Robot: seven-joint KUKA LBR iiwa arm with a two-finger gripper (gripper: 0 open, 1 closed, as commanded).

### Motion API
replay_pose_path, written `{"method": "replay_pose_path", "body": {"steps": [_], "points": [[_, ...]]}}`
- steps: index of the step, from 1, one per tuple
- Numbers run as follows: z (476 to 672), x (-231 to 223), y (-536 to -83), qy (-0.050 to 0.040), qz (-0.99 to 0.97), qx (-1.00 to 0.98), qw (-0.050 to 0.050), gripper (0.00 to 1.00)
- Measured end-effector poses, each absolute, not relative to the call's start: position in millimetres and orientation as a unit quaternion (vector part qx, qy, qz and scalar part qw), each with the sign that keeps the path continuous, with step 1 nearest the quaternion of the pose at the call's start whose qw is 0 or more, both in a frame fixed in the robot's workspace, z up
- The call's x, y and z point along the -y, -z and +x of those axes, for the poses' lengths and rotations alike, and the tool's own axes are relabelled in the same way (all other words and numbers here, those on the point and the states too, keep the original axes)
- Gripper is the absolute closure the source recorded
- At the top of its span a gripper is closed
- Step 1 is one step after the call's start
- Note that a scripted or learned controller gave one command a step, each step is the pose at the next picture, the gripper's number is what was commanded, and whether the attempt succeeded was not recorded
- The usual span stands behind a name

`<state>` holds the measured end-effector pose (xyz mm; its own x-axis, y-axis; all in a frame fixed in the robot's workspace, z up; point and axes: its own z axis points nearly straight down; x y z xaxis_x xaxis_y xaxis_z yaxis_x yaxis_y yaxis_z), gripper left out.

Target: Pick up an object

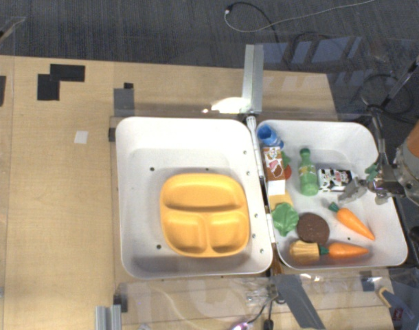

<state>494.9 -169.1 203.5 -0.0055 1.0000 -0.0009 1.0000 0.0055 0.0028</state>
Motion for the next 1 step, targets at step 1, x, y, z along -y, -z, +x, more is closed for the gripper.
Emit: {"method": "replay_pose_path", "body": {"steps": [1], "points": [[493.6, 183.3, -283.0, -0.0016, 0.729, -0.684, 0.003, 0.00]]}}
